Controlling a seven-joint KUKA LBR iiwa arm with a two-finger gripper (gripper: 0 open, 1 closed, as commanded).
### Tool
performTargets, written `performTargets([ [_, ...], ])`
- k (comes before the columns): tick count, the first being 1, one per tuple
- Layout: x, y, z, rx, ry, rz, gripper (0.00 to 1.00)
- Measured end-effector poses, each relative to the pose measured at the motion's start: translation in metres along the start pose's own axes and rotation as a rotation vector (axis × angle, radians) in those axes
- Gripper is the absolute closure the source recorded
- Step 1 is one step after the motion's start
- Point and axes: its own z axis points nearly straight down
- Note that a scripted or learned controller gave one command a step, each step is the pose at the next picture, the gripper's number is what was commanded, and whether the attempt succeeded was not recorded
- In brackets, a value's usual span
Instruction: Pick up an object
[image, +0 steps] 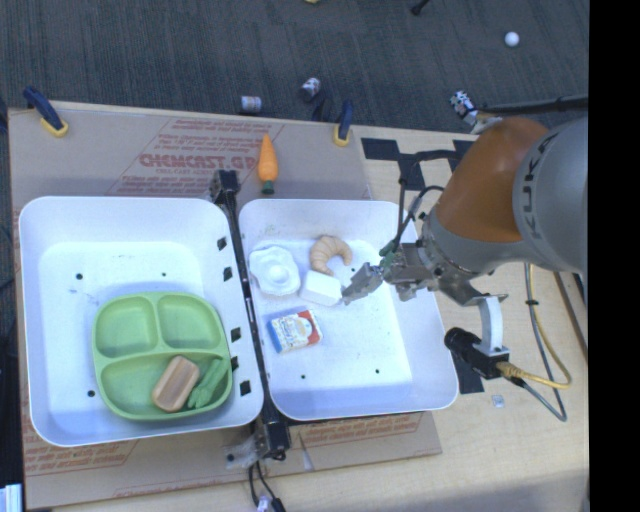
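In the right bin (420, 385) lie a tan croissant (328, 251), a white round lid-like piece (274, 268), a white block (322, 288) and a small red-and-blue packet (294, 329). My gripper (358, 283) hangs low over the right bin, just right of the white block and below the croissant. Its fingers point left toward the block. Nothing shows between them. The left bin (60, 240) holds a green divided tray (130, 335) with a tan bread-like piece (175, 383) and a green item (210, 384) in its front compartment.
An orange carrot toy (267, 160) lies on the cardboard behind the bins. Blue clamps (46, 110) sit at the cardboard's back edge. The arm's orange band (490, 185) looms over the right bin's right rim.
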Motion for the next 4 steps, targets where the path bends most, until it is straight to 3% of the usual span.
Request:
performTargets([
  [1, 0.055, -0.045, 0.098, 0.002, 0.001, -0.001, 0.00],
  [2, 0.013, 0.007, 0.117, -0.006, 0.003, 0.001, 0.00],
  [3, 0.043, 0.068, 0.117, -0.009, -0.001, -0.001, 0.00],
  [4, 0.044, 0.069, 0.106, -0.008, 0.002, -0.005, 1.00],
])
